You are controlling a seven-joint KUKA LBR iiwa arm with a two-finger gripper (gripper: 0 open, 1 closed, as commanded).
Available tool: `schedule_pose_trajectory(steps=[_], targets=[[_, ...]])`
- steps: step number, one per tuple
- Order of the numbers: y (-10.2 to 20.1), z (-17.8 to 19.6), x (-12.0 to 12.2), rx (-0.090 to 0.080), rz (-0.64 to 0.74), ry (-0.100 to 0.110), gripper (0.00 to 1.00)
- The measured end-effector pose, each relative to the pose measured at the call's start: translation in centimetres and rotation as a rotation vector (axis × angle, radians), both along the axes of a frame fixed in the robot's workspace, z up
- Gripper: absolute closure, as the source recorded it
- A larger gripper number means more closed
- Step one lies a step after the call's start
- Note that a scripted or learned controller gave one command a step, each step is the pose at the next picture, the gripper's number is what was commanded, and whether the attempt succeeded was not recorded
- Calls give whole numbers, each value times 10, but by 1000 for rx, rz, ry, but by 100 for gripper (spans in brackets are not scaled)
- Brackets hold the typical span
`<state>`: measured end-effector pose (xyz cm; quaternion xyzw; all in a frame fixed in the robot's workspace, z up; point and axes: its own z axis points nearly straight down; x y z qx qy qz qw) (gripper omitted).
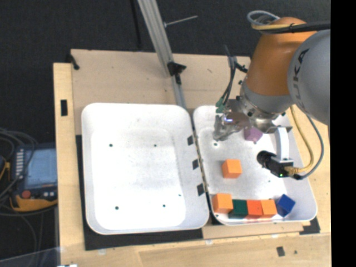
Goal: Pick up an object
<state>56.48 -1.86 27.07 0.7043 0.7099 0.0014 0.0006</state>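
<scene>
Near the middle of the right bin [309, 200] lay a lone orange cube [232, 168], well apart from the near-wall row, so a straight descent centred on it seemed wisest, while the gripper [222, 128] hovered farther left, its grasp impossible to tell.

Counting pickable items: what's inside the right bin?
In the right bin: a lone orange block mid-bin; along the near wall, orange, green, orange, orange, blue. A purple piece peeks beneath the arm; the arm covers the far corner.
</scene>
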Motion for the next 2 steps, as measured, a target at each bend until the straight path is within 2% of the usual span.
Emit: schedule_pose_trajectory(steps=[2], targets=[[95,-1,35,-1,-2,0,100]])
